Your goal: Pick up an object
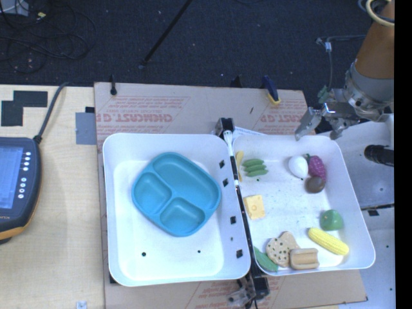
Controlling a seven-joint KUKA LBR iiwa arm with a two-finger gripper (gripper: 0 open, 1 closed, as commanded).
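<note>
Arm (376,50): enters at 2 o'clock, its top cut off by the frame edge.
Tool (322,124): above the right bin's (351,192) far rim at 2 o'clock; fingers spread apart, nothing between them.
Right bin: peas (255,167) at 10 o'clock; egg (298,166), purple fruit (317,166) and a brown piece (315,185) at 1 o'clock, touching; cheese (255,207) at 9; green lump (332,220) at 4; corn (328,241), bun (304,258) and cookie (279,250) at 6.
Hard to make out: a green thing (265,262) half hidden under the cookie.
Left bin (122,237): blue tray (176,193) at centre.
Table: tablet (16,182) at 9 o'clock, cut off.
</note>
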